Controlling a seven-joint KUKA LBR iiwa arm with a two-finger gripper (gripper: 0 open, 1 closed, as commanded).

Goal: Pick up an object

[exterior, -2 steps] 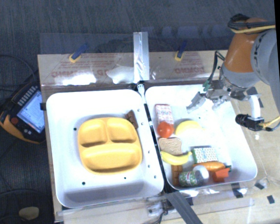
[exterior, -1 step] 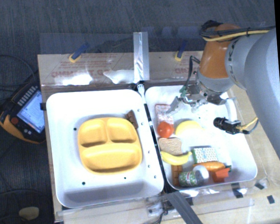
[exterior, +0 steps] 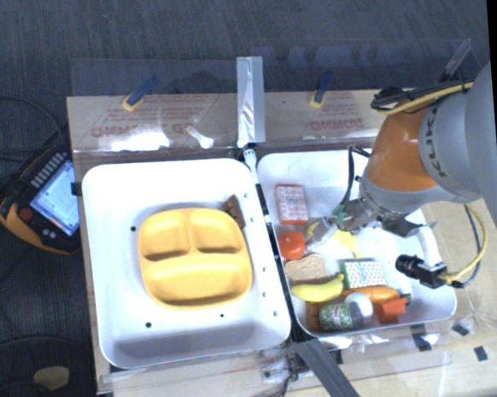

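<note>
Grey arm with orange band (exterior: 408, 159) reaching from right of frame into right white bin (exterior: 445, 306); tool (exterior: 340, 220) hovering mid-bin above small yellow piece (exterior: 346, 241), near round red tomato (exterior: 291, 244). Tool state: cannot tell. Nothing seen lifted; grasp remaining.

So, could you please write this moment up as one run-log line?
arm: over right white bin | gripper: low among items beside red round tomato | grasp: unconfirmed | left bin: yellow sectioned plastic tray

Yellow tray (exterior: 195, 256), red tomato (exterior: 292, 245)
</note>
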